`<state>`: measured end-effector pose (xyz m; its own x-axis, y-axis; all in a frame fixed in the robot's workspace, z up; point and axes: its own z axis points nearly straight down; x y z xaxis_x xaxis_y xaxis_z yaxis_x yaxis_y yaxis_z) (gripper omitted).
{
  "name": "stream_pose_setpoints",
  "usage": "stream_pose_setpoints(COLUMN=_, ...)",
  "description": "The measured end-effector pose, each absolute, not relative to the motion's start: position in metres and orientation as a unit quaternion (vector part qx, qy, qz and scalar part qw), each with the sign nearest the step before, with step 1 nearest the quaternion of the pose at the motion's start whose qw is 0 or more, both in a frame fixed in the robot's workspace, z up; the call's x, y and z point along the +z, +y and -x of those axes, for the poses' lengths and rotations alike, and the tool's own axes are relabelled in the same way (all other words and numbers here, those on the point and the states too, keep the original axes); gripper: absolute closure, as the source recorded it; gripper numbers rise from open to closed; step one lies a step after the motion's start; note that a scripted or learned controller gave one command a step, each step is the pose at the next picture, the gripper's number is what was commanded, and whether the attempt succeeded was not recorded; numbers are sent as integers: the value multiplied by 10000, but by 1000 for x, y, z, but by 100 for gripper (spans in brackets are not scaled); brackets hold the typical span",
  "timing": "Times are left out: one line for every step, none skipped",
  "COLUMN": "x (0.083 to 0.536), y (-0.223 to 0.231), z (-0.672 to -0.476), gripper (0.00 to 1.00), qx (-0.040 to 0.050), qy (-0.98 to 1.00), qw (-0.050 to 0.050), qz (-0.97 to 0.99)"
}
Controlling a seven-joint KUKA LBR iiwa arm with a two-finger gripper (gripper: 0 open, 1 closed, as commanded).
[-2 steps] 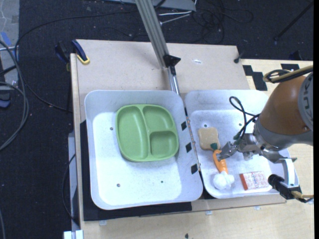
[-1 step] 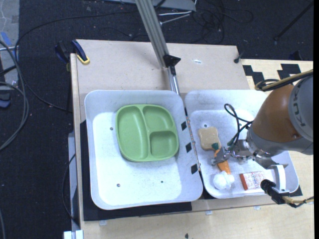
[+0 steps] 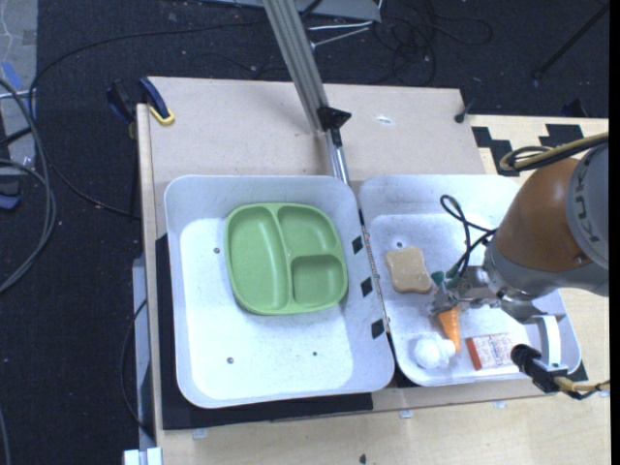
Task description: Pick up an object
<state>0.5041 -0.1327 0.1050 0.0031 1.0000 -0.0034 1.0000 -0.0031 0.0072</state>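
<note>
- You are looking down on a tan bench (image 3: 252, 124) that stands on a dark, speckled floor (image 3: 68, 27) strewn with black cables.
- At the bench's far left corner you can see a blue and yellow clamp (image 3: 155, 103).
- A grey pole (image 3: 300, 51) slants down from the top of the view to a black fitting near where the two bins meet.
- The left bin (image 3: 203, 356) is shallow and white, and a black mat shows under its near edge.
- In that bin you have a green tray (image 3: 287, 258) with three compartments, lying flat toward the far side.
- The right bin (image 3: 407, 197) touches the left one along a seam marked with small black tags.
- In the right bin, going rightward: a tan slice of bread (image 3: 408, 270) sits near the seam side, a white ball (image 3: 432, 352) lies near the front wall, and an orange carrot (image 3: 449, 324) lies tilted between them, just beside the ball.
- A red and white packet (image 3: 490, 349) lies flat to the right of the carrot.
- The gripper (image 3: 448, 298) is low over the carrot's upper end, reaching in from the right under the orange band (image 3: 544, 223).
- You cannot tell how wide it stands, nor whether it has hold of the carrot.
</note>
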Motion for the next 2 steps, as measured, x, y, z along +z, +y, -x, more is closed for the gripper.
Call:
stream_pose_setpoints(x=158, y=-130, z=-515, gripper=100, qx=14, qy=7083, qw=24, qz=-7059)
stream_pose_setpoints(x=201, y=-129, z=-514, gripper=100, qx=11, qy=7080, qw=19, qz=-7062)
